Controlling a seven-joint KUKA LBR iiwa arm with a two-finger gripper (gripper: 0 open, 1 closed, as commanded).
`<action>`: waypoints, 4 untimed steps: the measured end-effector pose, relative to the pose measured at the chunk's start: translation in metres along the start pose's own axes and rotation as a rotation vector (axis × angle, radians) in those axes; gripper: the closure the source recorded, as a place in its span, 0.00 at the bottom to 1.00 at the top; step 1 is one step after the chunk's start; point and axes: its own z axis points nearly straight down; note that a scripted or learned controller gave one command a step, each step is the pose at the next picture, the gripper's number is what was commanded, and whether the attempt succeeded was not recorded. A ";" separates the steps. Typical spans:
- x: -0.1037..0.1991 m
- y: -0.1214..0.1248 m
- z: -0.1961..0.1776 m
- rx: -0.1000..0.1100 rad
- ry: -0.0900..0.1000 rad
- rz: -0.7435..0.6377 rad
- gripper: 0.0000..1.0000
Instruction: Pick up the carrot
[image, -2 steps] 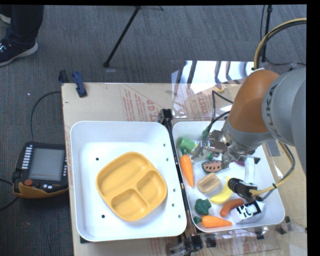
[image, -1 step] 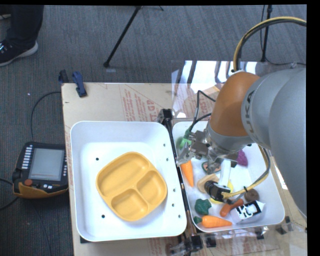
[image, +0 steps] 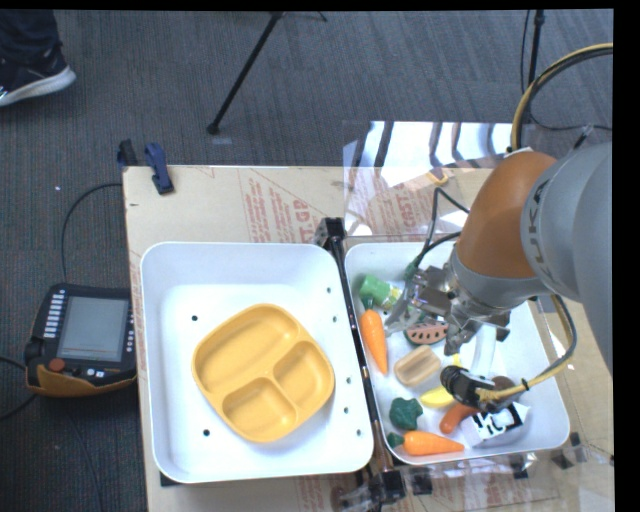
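An orange carrot lies along the left wall of the right bin, pointing toward the front. A second orange carrot lies at that bin's front edge. My gripper hangs low over the middle of the right bin, just right of the first carrot and above a dark striped slice. The grey arm with its orange band covers the bin's back right part. No carrot sits in the gripper.
Around the gripper lie a green piece, a tan block, a broccoli, a yellow piece and a red piece. The left bin holds a yellow divided plate.
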 end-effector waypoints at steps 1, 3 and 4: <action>0.024 0.009 0.000 -0.003 0.002 0.078 0.00; -0.003 0.005 0.000 -0.002 0.001 0.245 0.00; 0.020 0.021 -0.001 -0.005 0.001 0.030 0.00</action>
